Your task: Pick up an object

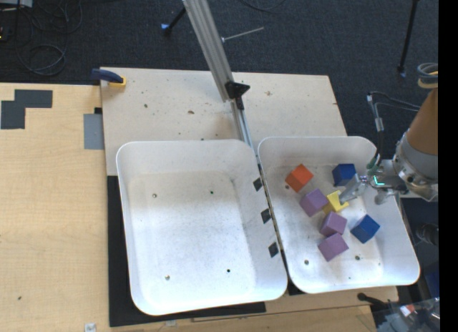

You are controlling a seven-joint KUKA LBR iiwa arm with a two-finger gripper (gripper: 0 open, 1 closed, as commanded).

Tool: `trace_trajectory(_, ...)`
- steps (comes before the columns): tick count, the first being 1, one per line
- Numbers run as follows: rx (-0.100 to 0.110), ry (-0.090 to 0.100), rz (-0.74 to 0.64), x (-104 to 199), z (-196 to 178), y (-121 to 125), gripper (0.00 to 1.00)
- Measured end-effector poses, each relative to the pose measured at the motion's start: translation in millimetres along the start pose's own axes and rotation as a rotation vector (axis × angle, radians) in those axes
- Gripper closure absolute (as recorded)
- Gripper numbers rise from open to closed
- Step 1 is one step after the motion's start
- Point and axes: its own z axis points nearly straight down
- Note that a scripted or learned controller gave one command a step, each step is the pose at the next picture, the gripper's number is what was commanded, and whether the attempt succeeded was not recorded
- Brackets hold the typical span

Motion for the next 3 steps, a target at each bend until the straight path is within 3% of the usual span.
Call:
trace_trajectory(1, -0.004, -0.001, 0.002, -0.6, -2.1, 0.9, 0.00)
trace_trajectory(2, 0.001, 0.000, 0.002, -2.5, 56.4, 8.9, 0.00)
trace_trajectory(3, -0.011, -0.002, 0.004, -2.2, 100.2, 11.6, 0.00)
